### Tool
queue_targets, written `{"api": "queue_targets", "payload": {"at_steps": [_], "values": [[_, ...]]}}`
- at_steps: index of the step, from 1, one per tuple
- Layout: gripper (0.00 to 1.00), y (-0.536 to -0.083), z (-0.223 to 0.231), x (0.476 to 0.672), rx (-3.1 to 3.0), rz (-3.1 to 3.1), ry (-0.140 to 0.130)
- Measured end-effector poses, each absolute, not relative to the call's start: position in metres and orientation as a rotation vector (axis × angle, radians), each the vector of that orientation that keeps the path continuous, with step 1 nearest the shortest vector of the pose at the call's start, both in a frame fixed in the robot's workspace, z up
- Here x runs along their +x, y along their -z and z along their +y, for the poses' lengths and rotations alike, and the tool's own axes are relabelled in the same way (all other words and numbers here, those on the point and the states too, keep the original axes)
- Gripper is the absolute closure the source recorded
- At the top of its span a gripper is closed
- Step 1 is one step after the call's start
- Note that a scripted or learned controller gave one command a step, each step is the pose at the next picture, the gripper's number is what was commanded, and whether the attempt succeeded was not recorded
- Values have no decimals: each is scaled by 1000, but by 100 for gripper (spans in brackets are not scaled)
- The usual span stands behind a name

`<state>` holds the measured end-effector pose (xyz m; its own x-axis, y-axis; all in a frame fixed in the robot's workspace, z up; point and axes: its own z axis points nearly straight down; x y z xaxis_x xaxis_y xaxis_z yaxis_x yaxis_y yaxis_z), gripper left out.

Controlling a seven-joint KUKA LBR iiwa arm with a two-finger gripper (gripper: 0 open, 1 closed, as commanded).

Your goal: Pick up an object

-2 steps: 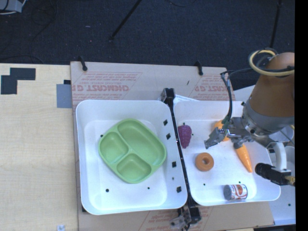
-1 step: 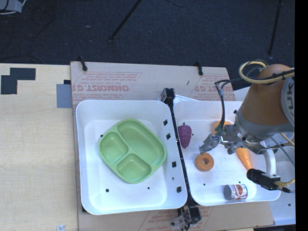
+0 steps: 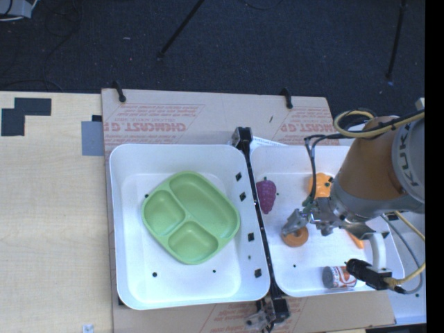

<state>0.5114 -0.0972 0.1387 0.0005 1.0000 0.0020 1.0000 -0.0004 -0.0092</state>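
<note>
Above the right bin (image 3: 291, 283), the metal pincer (image 3: 295, 222) hangs over a round orange disc (image 3: 296, 237), its grip state unclear.

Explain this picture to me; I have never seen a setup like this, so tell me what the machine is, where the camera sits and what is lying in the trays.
This is one photo from a camera fixed above a bench, looking down at a slant. The grey and orange machine on the right is a robot arm; its gripper is the part that grabs things. Its job is to pick up an object.

Two white bins stand side by side. The left bin holds a green divided plate. The right bin holds a purple fruit, a small orange piece just under the gripper, another orange thing partly hidden by the arm, and a small can lying on its side.

I cannot tell whether the gripper holds anything.
</note>
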Motion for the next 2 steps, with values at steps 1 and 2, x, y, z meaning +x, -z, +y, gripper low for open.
{"api": "queue_targets", "payload": {"at_steps": [1, 2], "values": [[0, -86, -96, 511, -2220, -2218, -4], [100, -98, -98, 511, -2227, -2210, -4]]}}
